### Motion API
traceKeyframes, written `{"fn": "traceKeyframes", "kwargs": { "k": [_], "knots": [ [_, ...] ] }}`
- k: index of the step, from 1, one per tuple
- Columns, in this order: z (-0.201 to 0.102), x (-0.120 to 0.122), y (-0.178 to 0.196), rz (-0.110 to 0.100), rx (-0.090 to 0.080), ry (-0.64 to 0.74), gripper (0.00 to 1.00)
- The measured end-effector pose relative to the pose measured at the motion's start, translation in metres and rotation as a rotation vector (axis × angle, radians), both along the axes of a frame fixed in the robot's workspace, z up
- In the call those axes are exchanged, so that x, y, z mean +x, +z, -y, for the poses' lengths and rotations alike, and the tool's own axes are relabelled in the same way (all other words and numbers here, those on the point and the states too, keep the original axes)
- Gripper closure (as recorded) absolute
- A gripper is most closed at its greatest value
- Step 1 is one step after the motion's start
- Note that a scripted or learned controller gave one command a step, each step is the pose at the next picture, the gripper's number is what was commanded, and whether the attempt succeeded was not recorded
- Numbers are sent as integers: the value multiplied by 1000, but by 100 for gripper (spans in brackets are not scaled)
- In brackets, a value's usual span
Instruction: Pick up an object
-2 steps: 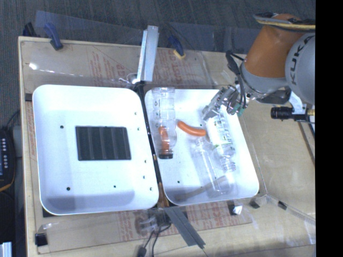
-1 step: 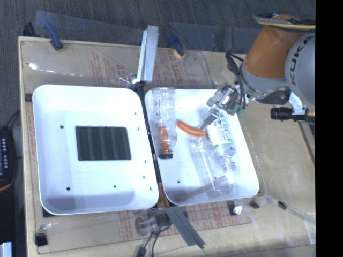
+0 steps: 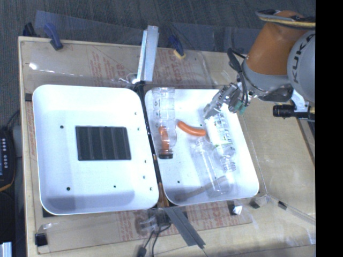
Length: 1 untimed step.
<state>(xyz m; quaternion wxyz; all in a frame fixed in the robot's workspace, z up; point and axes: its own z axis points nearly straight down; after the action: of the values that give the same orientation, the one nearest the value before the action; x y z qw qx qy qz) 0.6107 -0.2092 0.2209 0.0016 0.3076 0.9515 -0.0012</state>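
Observation:
The right bin (image 3: 249, 167) holds several items. A clear bottle (image 3: 164, 123) with an orange patch and a dark cap lies along its left wall. An orange curved piece (image 3: 190, 128) lies in the middle. A clear bottle with a white label (image 3: 220, 132) lies to the right of it, and another clear bottle (image 3: 215, 171) lies below that. My gripper (image 3: 217, 106) hangs over the bin's upper right part, just above the top end of the labelled bottle. I see nothing held in it.
The left bin (image 3: 53, 111) holds a dark ridged rectangular panel (image 3: 103, 142). A grey metal bar (image 3: 148, 52) stands up behind the gap between the bins. Blue clamps (image 3: 53, 37) sit at the bench's back edge. The arm's orange band (image 3: 273, 50) is at the upper right.

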Motion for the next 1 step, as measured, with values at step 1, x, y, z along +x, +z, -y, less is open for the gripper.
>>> {"fn": "traceKeyframes", "kwargs": {
  "k": [1],
  "knots": [
    [0, 0, 0, 0, 0, 0, 0]
  ]
}}
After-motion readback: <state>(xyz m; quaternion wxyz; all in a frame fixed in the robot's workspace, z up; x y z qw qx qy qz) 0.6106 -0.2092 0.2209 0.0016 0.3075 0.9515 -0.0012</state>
